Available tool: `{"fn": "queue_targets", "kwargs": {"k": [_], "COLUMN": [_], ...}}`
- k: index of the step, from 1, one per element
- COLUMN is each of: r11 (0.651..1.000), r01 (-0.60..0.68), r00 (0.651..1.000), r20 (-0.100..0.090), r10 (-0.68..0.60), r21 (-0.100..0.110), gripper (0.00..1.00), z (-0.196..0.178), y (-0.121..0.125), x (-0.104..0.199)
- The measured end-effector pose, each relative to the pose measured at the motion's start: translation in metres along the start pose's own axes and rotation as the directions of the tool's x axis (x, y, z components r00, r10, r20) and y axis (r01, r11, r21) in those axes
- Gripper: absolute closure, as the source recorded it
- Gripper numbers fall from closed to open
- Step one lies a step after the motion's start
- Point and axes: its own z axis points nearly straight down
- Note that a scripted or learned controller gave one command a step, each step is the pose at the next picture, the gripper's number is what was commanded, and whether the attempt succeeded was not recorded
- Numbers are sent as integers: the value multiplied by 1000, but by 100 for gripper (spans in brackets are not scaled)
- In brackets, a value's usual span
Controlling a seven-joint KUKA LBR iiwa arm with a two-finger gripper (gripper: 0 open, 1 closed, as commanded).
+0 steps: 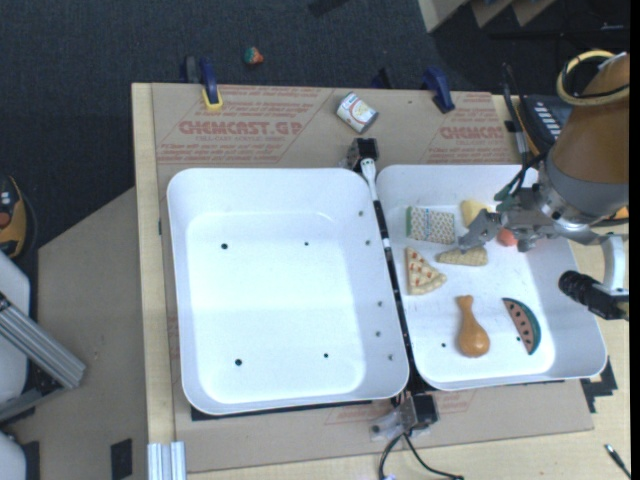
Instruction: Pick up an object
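— So where's the pincer (487,230)?
— Low in the right bin (560,363), beside a tan piece (462,257); whether it's released or clenched, I can't tell.
— Other items?
— Drumstick (471,329) and watermelon slice (522,324), nearer.

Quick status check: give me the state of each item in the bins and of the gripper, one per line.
gripper: low in the right bin, over the beige piece
pizza slice: lying flat
chicken drumstick: lying flat
watermelon slice: lying flat
checkered block: lying flat
yellow piece: beside the gripper
left bin: level on the bench
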Motion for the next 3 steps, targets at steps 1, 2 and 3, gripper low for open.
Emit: {"fn": "queue_targets", "kwargs": {"k": [1, 2, 3], "r11": [1000, 1000, 1000], "r01": [0, 1, -2], "r00": [1000, 1000, 1000], "r20": [-2, 3, 4], "r10": [0, -1, 2], "r21": [5, -5, -3], "gripper": [0, 0, 0], "z": [105, 100, 100], "y": [-50, -15, 12], "x": [43, 39, 3]}}
